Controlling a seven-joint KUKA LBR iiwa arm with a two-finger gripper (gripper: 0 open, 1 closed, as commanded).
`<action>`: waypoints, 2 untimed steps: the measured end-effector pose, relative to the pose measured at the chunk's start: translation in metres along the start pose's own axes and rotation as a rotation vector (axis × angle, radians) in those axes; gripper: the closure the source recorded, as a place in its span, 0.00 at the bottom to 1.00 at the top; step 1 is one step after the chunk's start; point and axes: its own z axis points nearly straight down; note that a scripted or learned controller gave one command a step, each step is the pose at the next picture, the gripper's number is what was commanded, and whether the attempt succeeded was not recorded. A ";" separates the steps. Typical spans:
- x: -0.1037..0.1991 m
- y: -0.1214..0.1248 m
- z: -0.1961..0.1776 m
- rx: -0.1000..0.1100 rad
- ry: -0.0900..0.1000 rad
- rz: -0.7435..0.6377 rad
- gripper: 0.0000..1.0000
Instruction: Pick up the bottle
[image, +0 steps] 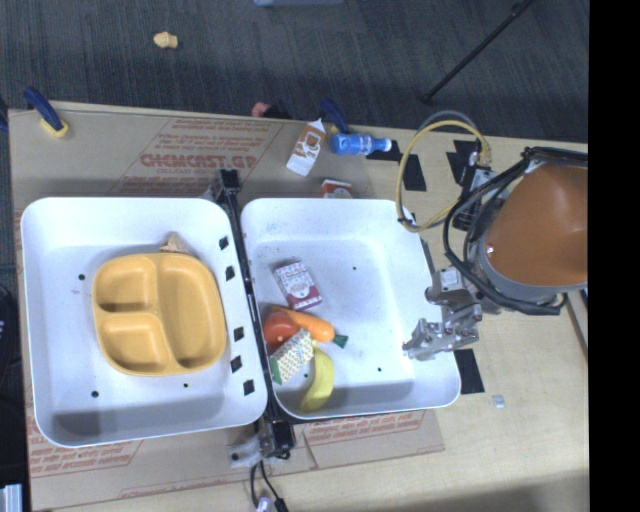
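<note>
A small blue bottle (352, 145) lies on its side on the cardboard behind the right bin (380, 225), outside it. My gripper (436, 336) hangs over that bin's right rim, near the front right corner, far from the bottle. Nothing shows in the gripper. The orange-banded wrist (540, 230) sits above and to the right of it.
In the right bin lie a red box (297, 284), an orange carrot (312, 326) on a red item, a patterned packet (291, 356) and a banana (319, 380). The left bin (60, 400) holds a yellow divided plate (158, 312). A small carton (306, 148) lies beside the bottle.
</note>
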 end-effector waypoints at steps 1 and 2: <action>0.000 0.001 -0.001 -0.006 0.001 0.320 1.00; 0.000 0.001 0.001 -0.003 0.000 0.077 1.00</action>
